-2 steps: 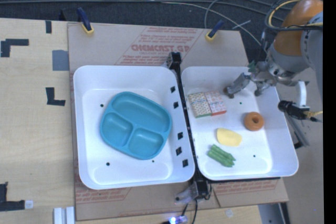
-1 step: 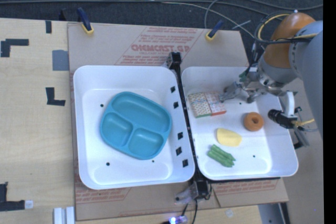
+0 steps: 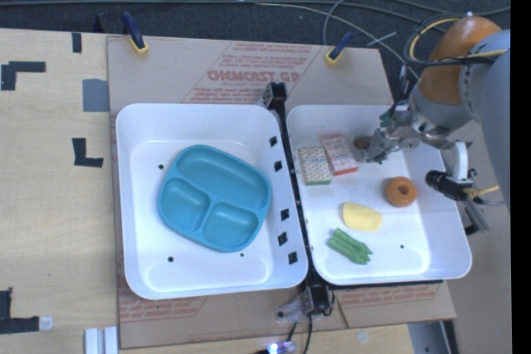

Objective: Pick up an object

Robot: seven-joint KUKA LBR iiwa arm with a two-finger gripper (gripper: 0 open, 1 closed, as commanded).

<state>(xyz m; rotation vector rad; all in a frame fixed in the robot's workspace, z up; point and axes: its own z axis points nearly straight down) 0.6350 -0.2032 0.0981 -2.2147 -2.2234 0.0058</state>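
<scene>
Claw (image 3: 375, 152) low in the right bin (image 3: 431, 261), grip state unclear; pink packet (image 3: 339, 155) at nine o'clock, nothing lifted yet.

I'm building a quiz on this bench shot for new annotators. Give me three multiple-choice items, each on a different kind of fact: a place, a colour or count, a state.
1. Where does the blue divided tray lie?
A. in the left bin
B. in the right bin
C. on the cardboard outside the bins

2. What colour is the doughnut?
A. green
B. orange-brown
C. blue

3. How does the yellow piece stand to the green bean pods?
A. stacked on them
B. apart, just above them in the view
C. in another bin

Answers:
1 A, the tray rests on the left bin's floor.
2 B, it is orange-brown against the right bin.
3 B, white floor shows between them.
</scene>
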